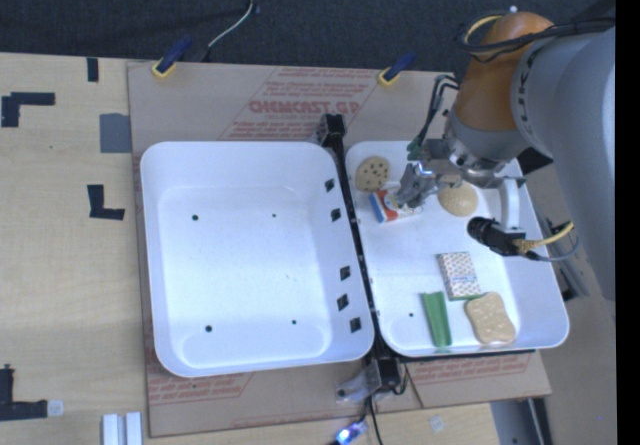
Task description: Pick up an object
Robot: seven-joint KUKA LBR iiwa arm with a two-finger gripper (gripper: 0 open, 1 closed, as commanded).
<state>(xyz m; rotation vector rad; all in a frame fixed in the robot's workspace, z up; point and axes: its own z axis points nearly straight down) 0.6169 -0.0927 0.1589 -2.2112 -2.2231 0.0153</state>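
My gripper (408, 195) reaches down into the back of the right bin (400, 273), right over a small red, white and blue object (384, 208). Whether that object sits between the fingers is hidden by the gripper body. A round tan cookie (373, 171) lies just left of the gripper. A pale round piece (459, 201) lies to its right. Nearer the front sit a patterned small box (458, 274), a green stick (436, 319) and a tan bread-like piece (490, 319).
The left bin (240, 253) adjoins the right one along a black-clipped divider (345, 233). The grey arm with its orange band (495, 73) comes in from the right above the bin's back corner. A black cable end (490, 233) hangs by the wrist.
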